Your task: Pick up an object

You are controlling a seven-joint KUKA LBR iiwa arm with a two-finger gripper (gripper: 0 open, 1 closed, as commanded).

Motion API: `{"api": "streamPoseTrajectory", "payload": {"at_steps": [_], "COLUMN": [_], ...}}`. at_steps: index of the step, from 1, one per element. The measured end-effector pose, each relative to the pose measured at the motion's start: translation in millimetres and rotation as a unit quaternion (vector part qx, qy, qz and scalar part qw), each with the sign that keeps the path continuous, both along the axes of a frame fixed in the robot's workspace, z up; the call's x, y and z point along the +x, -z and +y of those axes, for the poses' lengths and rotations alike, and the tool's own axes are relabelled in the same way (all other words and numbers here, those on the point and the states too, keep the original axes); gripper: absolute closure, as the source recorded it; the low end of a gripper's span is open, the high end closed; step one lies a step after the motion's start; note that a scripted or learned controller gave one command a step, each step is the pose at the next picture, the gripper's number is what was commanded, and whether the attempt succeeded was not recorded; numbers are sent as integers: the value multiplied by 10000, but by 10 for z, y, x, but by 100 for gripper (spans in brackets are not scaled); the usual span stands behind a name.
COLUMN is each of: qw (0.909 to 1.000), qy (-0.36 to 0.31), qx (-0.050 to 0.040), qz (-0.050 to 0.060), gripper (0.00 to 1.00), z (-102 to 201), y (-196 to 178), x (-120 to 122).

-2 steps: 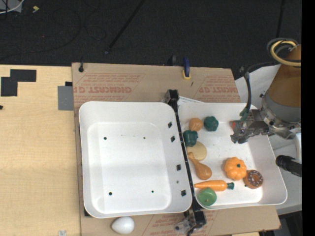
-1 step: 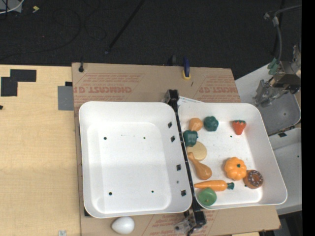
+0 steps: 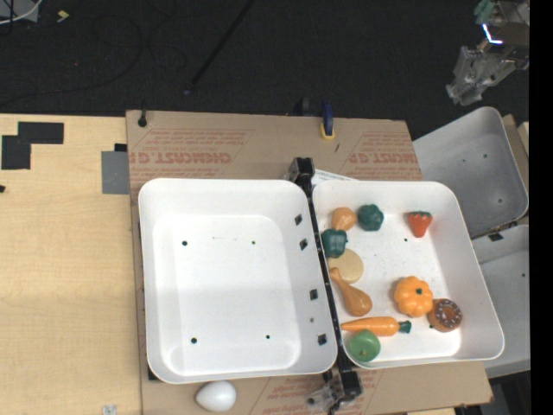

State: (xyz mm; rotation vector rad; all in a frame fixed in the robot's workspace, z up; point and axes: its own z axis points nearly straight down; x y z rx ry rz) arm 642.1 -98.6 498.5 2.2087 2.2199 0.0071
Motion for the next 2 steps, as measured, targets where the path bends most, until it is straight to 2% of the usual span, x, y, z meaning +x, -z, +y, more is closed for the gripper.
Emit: {"api": "streamPoseTrajectory", "payload": {"at_steps": [1, 2], "qw": [9999, 10000], "qy": [13, 8], "qx": [33, 15], "qz": [147, -25], "gripper": [100, 100], "z": [318, 631], "y": [1936, -501], "x": [-3, 16]}}
